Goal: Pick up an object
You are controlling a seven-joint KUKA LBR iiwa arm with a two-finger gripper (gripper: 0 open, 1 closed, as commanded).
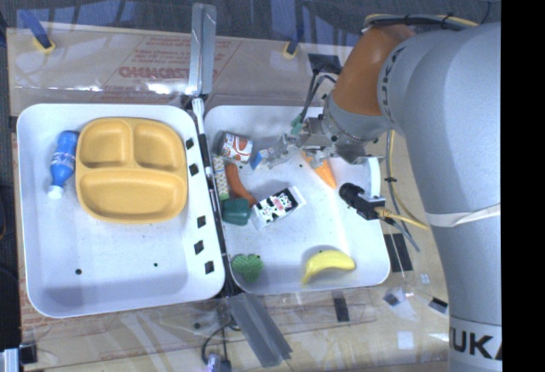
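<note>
Reaching in from the right, I hang my gripper (274, 153) low over the far part of the right bin (362, 272). I cannot tell how it is set; the tip is small and blurred against the white floor.

Just to the left of my gripper lies a can (237, 146), tipped on its side, red and white, close enough that I cannot tell whether we touch. Nearer the camera from my gripper, a little apart, sits a black-and-white carton (278, 206), lying flat and skewed. To its left are an orange sausage (238, 184) along the bin's left wall and a dark green block (236, 211) touching the sausage's near end. Behind my gripper, under my wrist, an orange carrot (324, 171) pokes out. Well toward the camera from my gripper, at the bin's near edge, lie a green strawberry-shaped toy (247, 266) and a banana (328, 264).

Far to the left of my gripper, in the left bin (102, 289), a yellow tray (132, 168) with three compartments rests flat, and a blue bottle (61, 161) lies just beside its left edge.
</note>
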